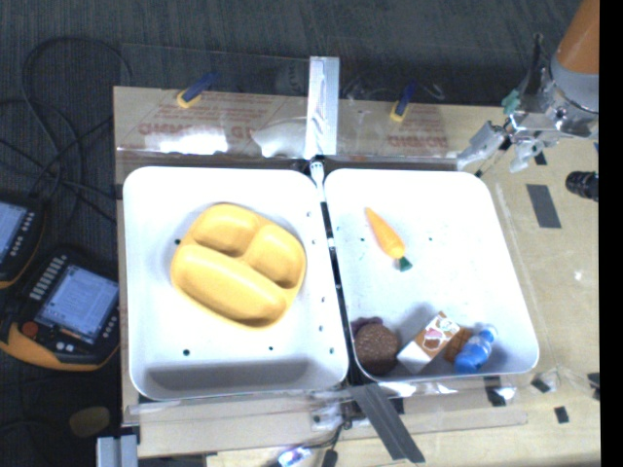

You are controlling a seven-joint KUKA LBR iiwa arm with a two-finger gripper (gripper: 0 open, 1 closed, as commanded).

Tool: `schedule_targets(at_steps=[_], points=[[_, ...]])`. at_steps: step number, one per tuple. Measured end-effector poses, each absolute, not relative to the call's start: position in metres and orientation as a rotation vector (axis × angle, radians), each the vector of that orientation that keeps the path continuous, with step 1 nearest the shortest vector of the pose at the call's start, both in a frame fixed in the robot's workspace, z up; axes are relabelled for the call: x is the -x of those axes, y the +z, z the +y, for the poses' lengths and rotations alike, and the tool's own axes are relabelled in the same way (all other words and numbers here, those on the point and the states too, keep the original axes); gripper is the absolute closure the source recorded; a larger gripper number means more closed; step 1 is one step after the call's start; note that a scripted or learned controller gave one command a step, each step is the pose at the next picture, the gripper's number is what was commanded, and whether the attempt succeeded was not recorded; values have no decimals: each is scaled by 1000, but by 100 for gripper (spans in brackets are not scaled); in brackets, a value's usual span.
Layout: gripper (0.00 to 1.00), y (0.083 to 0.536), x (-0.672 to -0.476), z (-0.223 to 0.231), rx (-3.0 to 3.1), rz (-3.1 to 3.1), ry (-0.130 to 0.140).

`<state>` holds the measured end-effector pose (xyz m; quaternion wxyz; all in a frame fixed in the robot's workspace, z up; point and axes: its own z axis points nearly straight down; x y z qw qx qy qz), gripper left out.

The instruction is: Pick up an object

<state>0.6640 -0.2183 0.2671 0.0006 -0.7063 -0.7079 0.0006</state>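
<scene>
Up at the frame's upper right, the hand (519,144) hovers outside the right bin (506,261), fingers spread, holding nothing. Nearest is the carrot (385,233), down-left in that bin's upper middle, its long axis slanting from upper left to lower right.

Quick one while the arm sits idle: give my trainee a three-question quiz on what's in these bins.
1. True or false: the big yellow bread-shaped foam piece lies in the right white bin.
2. Which object lies alone near that bin's middle? A) blue plastic bottle B) orange toy carrot C) brown round cookie-like lump
3. Where is the two-finger gripper relative to the bins?

Key: 1 false; it lies in the left white bin. 2 B. 3 beyond the right bin's far right corner, over the bench.
</scene>
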Motion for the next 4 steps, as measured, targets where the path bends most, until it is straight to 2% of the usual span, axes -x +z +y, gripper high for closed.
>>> schedule_targets(at_steps=[1,2,3,4], points=[[0,134,-668,-154,2167,-2273,5],[0,88,-665,-111,2145,-2306,-1],[100,99,-666,-111,2145,-2310,-1],[100,183,-668,-34,2313,-2125,4]])
